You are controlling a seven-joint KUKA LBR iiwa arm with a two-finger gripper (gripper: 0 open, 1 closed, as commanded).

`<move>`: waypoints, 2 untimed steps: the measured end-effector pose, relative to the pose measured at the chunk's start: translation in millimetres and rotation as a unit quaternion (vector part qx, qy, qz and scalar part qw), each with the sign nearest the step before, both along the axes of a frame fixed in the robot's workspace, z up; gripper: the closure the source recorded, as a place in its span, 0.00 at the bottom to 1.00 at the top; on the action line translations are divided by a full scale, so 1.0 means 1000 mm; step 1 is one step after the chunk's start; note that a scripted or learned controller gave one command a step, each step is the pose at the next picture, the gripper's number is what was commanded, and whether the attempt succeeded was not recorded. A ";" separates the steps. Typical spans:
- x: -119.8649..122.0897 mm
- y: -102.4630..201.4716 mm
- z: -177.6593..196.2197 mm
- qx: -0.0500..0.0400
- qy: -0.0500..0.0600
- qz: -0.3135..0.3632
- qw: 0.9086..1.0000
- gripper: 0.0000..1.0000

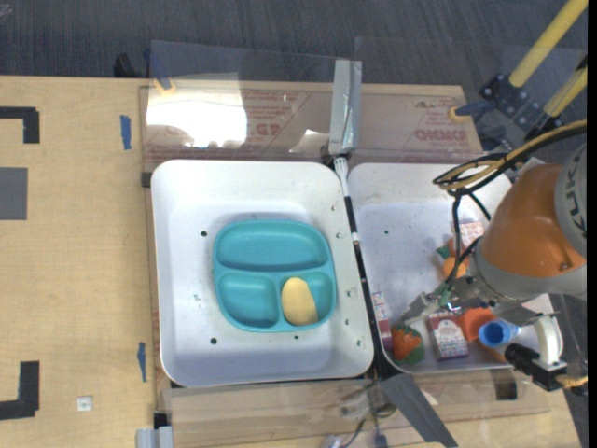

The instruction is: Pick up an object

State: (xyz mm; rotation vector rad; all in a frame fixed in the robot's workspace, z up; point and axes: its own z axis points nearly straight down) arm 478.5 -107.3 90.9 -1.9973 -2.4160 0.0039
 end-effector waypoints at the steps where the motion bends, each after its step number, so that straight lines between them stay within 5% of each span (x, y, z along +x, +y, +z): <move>1: 0.003 0.031 0.093 -0.001 -0.005 -0.022 1.000 0.00; 2: 0.002 -0.007 0.111 -0.002 -0.003 -0.032 0.999 0.00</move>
